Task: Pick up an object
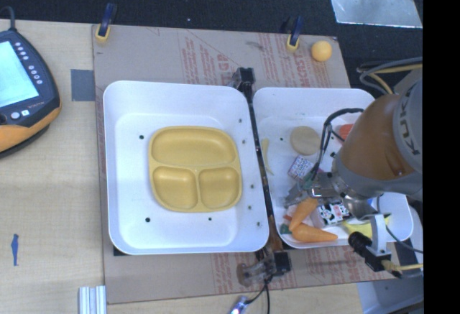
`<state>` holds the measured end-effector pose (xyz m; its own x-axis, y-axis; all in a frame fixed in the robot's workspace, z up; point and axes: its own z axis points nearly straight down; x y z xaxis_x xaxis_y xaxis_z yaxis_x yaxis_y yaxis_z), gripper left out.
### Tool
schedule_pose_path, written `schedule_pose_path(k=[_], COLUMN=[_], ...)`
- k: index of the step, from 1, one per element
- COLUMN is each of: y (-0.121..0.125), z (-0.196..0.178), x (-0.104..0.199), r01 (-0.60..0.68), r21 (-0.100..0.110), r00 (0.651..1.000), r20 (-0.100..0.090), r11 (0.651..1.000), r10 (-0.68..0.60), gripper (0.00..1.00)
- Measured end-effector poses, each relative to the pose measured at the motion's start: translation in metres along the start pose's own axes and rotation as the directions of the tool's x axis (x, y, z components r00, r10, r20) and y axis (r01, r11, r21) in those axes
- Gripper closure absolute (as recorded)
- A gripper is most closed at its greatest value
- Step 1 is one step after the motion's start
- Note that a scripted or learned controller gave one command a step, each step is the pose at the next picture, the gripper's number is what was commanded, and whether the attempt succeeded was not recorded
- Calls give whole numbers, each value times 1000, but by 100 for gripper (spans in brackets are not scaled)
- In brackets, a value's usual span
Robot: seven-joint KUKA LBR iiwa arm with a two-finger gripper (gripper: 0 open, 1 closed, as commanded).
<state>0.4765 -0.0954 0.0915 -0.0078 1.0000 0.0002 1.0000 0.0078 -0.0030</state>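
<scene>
your hand [314,192] is down in the right bin [277,111], over the clutter near the carrots [310,232]; whether it's wide or narrow i cannot tell. you'd do well to settle on one piece and come straight down, clear of neighbours. on the surface [50,197], the left bin [126,162] holds a yellow divided tray [194,167]; a teach pendant [21,90] lies far left.

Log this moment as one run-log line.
arm: over right bin | claw: down among clutter, grip unseen | carrot: lying in right bin | yellow tray: in left bin
</scene>
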Motion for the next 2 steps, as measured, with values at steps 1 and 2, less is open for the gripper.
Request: schedule_pose_path(k=[1, 2], y=[1, 48], z=[-10, -101], x=[-1, 48], r01=[6, -3], r21=[1, -1], r00=[1000, 1000], r20=[0, -1], r11=[1000, 1000], r10=[-6, 3], gripper=[100, 100])
